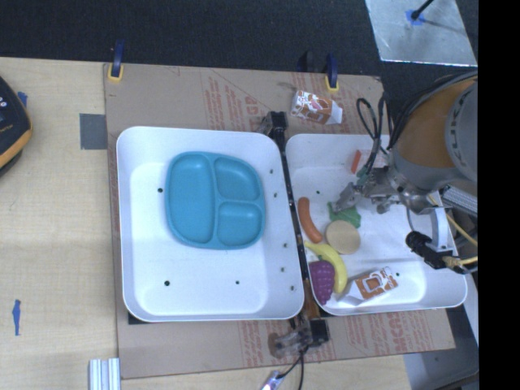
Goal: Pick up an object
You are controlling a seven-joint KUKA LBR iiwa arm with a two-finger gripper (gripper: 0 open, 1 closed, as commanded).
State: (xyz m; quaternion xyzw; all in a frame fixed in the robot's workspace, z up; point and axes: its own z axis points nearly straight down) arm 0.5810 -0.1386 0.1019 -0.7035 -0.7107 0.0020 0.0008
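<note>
- Landmark: the right bin (422,295) on the bench (49,242). Left of it, in the left bin (134,218), lies a blue divided plate (215,199); it plays no part in the pick.
- Candidate objects lie clustered along the right bin's left wall: sausage (309,219), banana (331,262), purple grapes (322,279), a tan round piece (343,236) and a green piece (348,216).
- Risk: tight packing. A descent here may nudge neighbours or catch two items.
- A flat packet (374,283) lies near the bin's front wall; being thin, it could slip a pinch.
- The tool (366,192) hangs over the bin's middle, just above the green piece. Whether it is spread or pressed together cannot be told; nothing is visibly held.
</note>
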